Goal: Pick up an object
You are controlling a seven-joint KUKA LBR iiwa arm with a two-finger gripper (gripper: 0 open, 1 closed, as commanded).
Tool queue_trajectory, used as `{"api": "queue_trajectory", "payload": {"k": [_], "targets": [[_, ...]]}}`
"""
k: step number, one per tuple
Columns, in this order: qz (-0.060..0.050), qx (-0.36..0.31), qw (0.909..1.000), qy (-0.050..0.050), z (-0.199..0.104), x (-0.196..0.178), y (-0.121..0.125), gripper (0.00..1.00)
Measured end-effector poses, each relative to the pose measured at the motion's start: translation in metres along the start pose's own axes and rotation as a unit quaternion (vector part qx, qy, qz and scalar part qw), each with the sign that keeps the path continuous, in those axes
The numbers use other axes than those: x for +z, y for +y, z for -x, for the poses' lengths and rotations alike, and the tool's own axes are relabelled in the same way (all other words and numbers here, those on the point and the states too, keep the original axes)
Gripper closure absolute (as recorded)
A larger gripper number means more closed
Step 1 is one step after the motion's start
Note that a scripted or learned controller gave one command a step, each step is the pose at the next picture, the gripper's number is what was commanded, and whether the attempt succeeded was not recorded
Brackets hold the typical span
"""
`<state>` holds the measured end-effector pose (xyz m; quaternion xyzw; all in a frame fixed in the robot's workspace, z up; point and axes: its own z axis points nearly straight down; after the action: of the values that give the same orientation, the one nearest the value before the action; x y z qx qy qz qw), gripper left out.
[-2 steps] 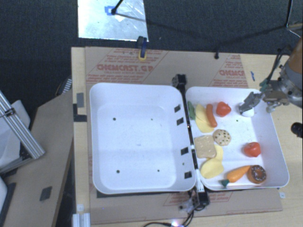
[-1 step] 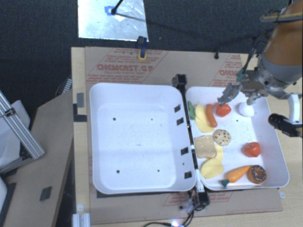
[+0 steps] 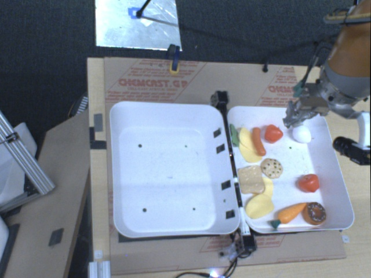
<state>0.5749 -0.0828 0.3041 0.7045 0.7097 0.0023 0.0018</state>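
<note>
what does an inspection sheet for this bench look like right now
surface: bench with left bin and right bin side by side
job's things: in right bin: egg, two tomatoes, cookie, bread, carrot, donut
clutter: nothing seen
grippers: gripper over right bin's far edge, beside egg, holding nothing seen
cables: wires at near edge
surroundings: foil sheet on dark floor

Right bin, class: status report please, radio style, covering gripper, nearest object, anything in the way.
Gripper low over the right bin, far corner. White egg just beside it, not held. Red tomato close on the egg's other side.
</note>
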Motion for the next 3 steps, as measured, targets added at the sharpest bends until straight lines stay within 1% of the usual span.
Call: {"api": "queue_trajectory", "payload": {"k": [1, 2, 3], "targets": [[0.008, -0.001, 1.0, 0.0, -0.036, -0.171, -0.007, 1.0], [0.001, 0.004, 1.0, -0.002, 0.002, -0.181, 0.06, 1.0], [0.002, 0.0, 1.0, -0.001, -0.021, -0.223, 0.096, 1.0]]}}
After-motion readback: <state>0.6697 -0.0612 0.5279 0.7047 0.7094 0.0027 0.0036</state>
